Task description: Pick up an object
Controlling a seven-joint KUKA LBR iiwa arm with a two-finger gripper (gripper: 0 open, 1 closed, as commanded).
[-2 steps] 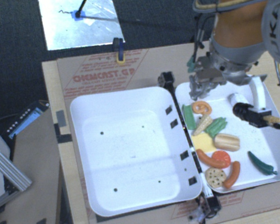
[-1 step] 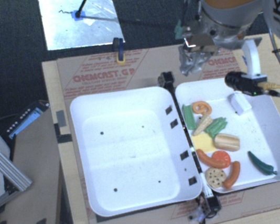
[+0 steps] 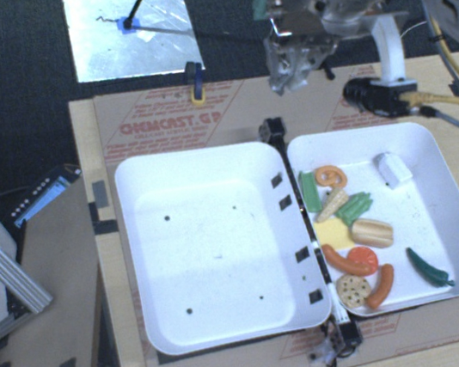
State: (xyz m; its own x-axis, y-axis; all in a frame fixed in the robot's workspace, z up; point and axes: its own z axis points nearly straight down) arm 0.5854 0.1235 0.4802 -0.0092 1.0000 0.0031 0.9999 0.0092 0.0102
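The right bin (image 3: 448, 185) holds toy food: a pretzel (image 3: 329, 176), a corn cob (image 3: 331, 202), a green pod (image 3: 308, 191), a green vegetable (image 3: 354, 206), a yellow slice (image 3: 332, 232), a bread roll (image 3: 372, 233), a tomato (image 3: 362, 260), sausages (image 3: 381, 284), a cracker (image 3: 351, 289), a dark green pepper (image 3: 427, 267) and a white block (image 3: 392, 168). My gripper (image 3: 291, 72) hangs high above the bench, behind the bins' far edge, well away from the items. Nothing shows in it.
The left bin (image 3: 213, 242) sits beside the right one, joined by black clips (image 3: 289, 203). A yellow-blue clamp (image 3: 195, 84) and a silvery sheet (image 3: 132, 27) lie behind. Cables (image 3: 407, 96) run at the back right.
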